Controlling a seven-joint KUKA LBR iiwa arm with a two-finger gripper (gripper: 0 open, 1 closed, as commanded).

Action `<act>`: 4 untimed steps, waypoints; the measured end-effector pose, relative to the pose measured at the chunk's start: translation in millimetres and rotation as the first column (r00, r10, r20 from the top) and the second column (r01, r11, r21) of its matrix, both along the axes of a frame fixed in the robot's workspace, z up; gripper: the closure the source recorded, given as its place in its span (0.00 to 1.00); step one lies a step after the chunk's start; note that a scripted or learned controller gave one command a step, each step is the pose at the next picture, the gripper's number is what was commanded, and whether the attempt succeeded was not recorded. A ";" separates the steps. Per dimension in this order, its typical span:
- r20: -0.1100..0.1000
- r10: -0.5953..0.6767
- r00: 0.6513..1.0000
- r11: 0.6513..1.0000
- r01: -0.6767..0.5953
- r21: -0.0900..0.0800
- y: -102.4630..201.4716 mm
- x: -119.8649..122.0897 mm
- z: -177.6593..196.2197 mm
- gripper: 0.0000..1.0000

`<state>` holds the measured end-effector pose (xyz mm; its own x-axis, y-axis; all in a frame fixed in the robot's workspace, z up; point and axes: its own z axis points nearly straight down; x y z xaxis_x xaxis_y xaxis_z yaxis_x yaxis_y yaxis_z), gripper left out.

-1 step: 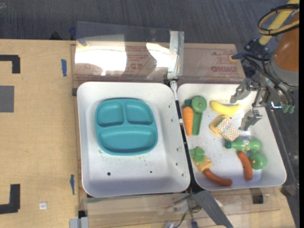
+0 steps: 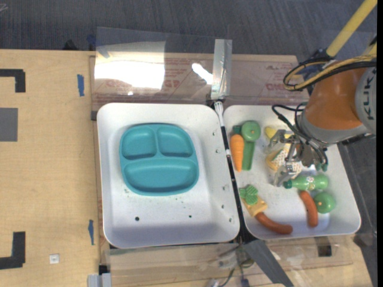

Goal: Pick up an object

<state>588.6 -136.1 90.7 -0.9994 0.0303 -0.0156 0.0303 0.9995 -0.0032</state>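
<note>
The right bin [image 2: 347, 178] holds several toy foods. An orange carrot [image 2: 237, 152] lies beside a green apple [image 2: 250, 130] at the bin's left. A yellow piece [image 2: 276, 158] sits mid-bin, with a green bottle-like toy [image 2: 309, 183] to its right. Toward the front lie a red-orange sausage [image 2: 310, 208], a green ball [image 2: 325, 203], a second sausage [image 2: 274, 223] and a green-and-yellow toy [image 2: 252, 197]. My gripper [image 2: 295, 159] is low in this bin, between the yellow piece and the green bottle-like toy, partly covering what lies under it.
The left bin [image 2: 114, 208] holds a teal divided plate [image 2: 159, 159]. A raised divider [image 2: 226, 160] separates the two bins. A clear plastic sheet [image 2: 155, 70] stands behind them. The arm's orange band [image 2: 338, 103] hangs over the right bin's back right corner.
</note>
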 end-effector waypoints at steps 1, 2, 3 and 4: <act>-0.002 -0.020 1.000 1.000 0.020 0.005 48.1 17.1 -1.8 0.00; -0.004 0.100 0.995 0.995 -0.100 -0.001 -11.1 -5.9 59.4 0.00; -0.005 0.086 0.996 0.996 -0.086 0.002 15.1 9.4 -1.5 0.00; -0.004 0.119 0.993 0.993 -0.119 0.001 31.7 28.8 -1.8 0.00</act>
